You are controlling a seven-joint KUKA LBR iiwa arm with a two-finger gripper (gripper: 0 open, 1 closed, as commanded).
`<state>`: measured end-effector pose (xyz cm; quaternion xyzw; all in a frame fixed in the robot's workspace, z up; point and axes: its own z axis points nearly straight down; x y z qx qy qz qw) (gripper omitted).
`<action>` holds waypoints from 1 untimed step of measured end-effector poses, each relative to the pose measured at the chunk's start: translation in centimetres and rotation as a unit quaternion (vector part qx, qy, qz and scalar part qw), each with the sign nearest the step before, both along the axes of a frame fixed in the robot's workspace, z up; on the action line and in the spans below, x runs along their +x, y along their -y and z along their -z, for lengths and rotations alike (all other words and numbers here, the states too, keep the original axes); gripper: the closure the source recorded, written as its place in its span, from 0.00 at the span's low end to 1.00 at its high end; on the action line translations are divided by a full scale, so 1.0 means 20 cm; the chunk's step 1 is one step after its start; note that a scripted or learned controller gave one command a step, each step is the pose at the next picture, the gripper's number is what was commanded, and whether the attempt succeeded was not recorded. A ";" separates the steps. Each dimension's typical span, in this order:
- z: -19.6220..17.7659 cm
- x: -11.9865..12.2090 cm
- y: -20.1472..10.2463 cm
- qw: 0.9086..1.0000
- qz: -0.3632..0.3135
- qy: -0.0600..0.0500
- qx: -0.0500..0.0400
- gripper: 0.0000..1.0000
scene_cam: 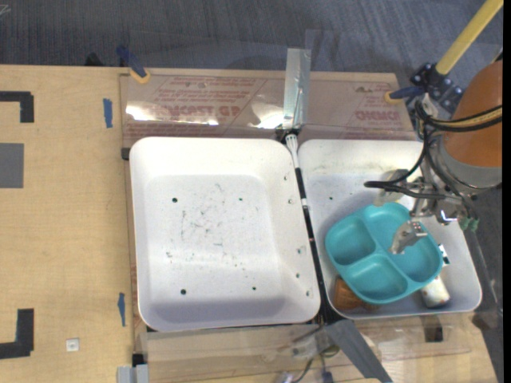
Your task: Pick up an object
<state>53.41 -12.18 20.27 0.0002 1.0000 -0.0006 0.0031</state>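
left bin (152, 162): white, shallow, scuffed and speckled floor; sits on left half of bench.
right bin (335, 162): white, shallow; holds everything worth grabbing, all crowded toward its front edge.
brown thing (345, 294): peeks out from under plate at front left of right bin; mostly hidden, identity unclear.
plate (375, 254): teal, divided into three compartments, rounded corners, raised rim; lying slightly tilted near front edge of right bin, propped on brown thing at one end.
plate handling: likely hard plastic, stiff, light, smooth and a bit slippery; not fragile. Best hold judged to be rim or one of the dividing ridges, pinched thin-wise; flat floor of a compartment gives nothing to pinch.
gripper (409, 238): metal, directly over right compartment of plate, tips at or just above plate surface; contact uncertain.
gripper state: open or closed impossible to tell at this angle; nothing seen held.
white thing (436, 295): small, rounded, pale; at front right corner of right bin, just beside plate rim.
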 end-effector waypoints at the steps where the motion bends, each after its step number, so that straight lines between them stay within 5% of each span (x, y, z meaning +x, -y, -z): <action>1: 0.52 0.17 -0.06 1.000 -0.027 0.011 0.001 0.00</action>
